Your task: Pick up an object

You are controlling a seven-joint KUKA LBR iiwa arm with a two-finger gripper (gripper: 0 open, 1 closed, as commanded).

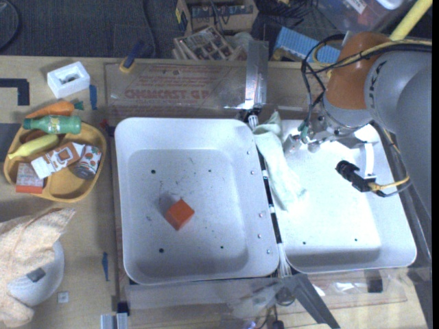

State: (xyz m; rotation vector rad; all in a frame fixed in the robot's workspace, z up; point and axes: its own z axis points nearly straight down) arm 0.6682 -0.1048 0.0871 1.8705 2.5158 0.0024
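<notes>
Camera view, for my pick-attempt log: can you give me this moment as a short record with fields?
left bin: holds one orange cube, left of the bin's centre
right bin: a white cloth draped along its left edge, by the divide between the bins
arm: reaches in from the right, over the right bin's far end
gripper: above the right bin's far left corner, near the cloth; nothing seen held
cube: lying free, well apart from the gripper
beside the bins: yellow bowl of toy food, at left

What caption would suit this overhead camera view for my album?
Grey arm reaches over the right bin; an orange block sits in the left bin.
</notes>
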